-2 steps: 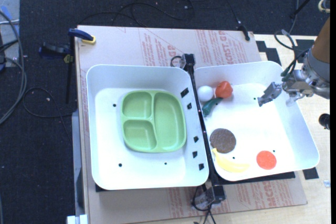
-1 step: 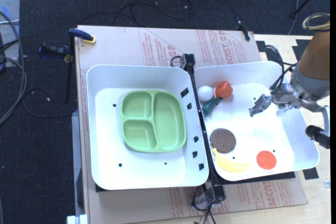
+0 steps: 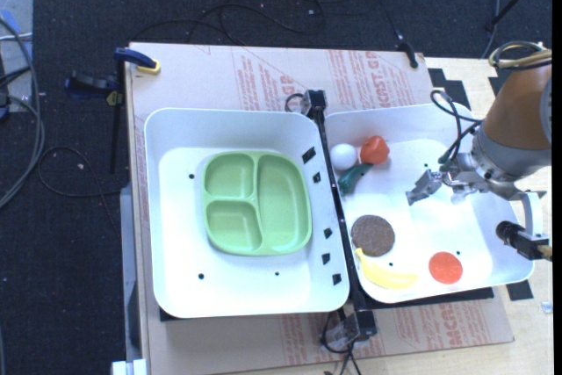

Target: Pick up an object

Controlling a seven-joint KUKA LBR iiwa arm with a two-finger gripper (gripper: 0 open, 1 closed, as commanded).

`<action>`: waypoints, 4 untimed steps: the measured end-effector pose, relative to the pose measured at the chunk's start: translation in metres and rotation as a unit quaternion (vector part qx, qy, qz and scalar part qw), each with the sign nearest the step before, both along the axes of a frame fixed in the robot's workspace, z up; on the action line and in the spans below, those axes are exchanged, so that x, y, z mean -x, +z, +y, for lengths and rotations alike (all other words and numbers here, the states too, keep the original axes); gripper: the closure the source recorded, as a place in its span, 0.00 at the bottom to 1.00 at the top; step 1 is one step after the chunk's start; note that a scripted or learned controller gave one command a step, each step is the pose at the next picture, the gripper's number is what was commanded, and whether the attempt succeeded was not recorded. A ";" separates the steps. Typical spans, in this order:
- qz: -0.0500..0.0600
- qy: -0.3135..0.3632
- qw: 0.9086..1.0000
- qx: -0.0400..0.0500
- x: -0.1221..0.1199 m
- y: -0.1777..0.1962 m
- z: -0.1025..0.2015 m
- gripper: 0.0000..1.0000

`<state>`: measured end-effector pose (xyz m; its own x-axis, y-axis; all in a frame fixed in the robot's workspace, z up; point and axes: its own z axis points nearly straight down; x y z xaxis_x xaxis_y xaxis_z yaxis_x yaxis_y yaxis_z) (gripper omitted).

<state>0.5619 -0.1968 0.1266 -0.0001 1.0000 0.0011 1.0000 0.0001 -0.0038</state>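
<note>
My gripper hangs over the middle of the right bin, pointing left, with nothing visible between its fingers. To its left, near the bin's divider, lie a white ball, a red-orange piece and a dark teal piece. Nearer the front sit a brown round disc, a yellow banana and a red-orange disc. All of these objects rest on the bin floor, apart from the gripper.
The left bin holds a light green divided plate. The grey arm with its orange band enters from the right over the right bin's far corner. Cables trail near the wrist. Black clips line the divider between bins.
</note>
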 end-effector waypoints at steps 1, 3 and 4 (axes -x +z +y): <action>-0.002 0.000 1.000 0.001 -0.001 0.013 0.000 1.00; -0.002 0.000 1.000 0.001 -0.002 0.081 -0.003 1.00; -0.002 0.002 1.000 0.000 0.014 0.081 0.055 1.00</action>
<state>0.5483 -0.1418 0.2075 -0.0039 1.0000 0.0011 1.0000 0.0039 0.0004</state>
